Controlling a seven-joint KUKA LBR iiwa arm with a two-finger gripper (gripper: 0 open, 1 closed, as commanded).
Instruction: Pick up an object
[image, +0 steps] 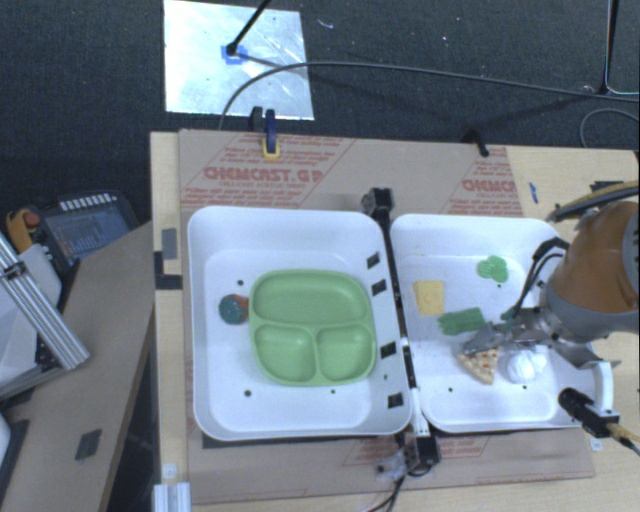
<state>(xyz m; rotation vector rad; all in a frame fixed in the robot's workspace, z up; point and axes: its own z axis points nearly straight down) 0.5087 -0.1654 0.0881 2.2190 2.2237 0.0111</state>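
Observation:
The right bin (450, 235) holds several small toy pieces. These are a yellow square (429, 297), a light green round piece (491, 268), a dark green flat piece (460, 322), a tan pizza-like wedge (480, 366) and a white lump (522, 367). My gripper (497, 338) reaches in from the right and sits low in this bin. Its tip is between the dark green piece and the wedge, right at the wedge's upper edge. The wrist hides part of the white lump.
The left bin (200, 300) carries a green divided plate (310, 327), with a small teal and brown ball (234, 308) beside its left edge. A black divider with clips (385, 290) runs between the bins. A keypad device (85, 228) lies off the bench's left.

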